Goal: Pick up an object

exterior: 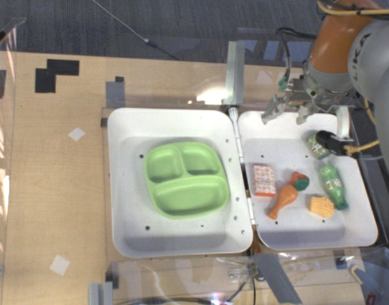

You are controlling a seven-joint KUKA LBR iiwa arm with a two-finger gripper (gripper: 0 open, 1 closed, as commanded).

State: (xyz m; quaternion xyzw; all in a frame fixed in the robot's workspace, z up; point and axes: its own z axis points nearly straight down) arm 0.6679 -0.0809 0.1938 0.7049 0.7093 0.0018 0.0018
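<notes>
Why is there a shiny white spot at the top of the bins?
In the camera view, that is glare from a light bouncing off the bench just above the left bin; more glare sits at the bottom edge, and soft shadows lie inside the bin.

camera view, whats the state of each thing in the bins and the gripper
green divided plate: flat, upright, alone in the left bin.
small printed box: lying flat, right bin.
chicken drumstick: on its side, touching the red and green toy.
green bottle: lying down.
yellow corn piece: lying beside the bottle.
dark can: on its side.
gripper: above the right bin's far edge, holding nothing.
</notes>
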